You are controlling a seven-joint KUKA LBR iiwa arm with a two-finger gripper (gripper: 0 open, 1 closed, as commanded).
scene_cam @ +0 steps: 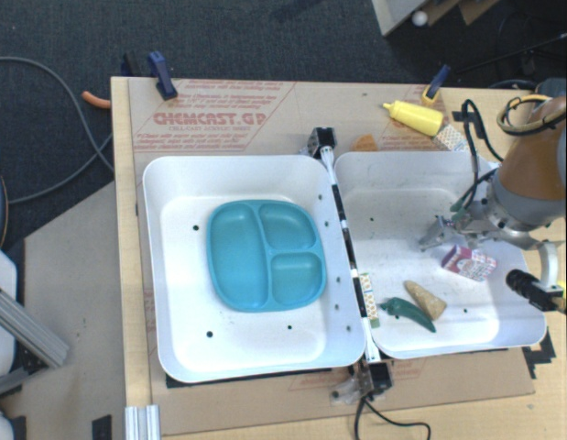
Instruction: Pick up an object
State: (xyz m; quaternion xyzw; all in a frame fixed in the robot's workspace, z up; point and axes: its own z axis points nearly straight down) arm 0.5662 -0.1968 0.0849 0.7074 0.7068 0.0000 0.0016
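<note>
objects for picking lie in the right bin [393,177], and we count three of them. we see a small crinkly packet [470,263], pink and white, near the middle right of that bin. we see a tan cone-shaped thing [425,299] lower down, and a dark green curved thing [408,313] touching its lower side, close to the bin's front wall.

our arm [532,168] comes in from the right, with its orange part above the grey wrist. our gripper [445,232] is low inside the right bin, just up and left of the packet. its thin fingers [432,239] look spread apart, and we see nothing between them. the packet is just beside them, and we cannot tell if it touches.

in the left bin [173,246] we see a teal plate [265,255] with three parts, lying flat in the middle. behind the bins, on the brown board [210,117], lies a yellow bottle-like thing [415,115].
</note>
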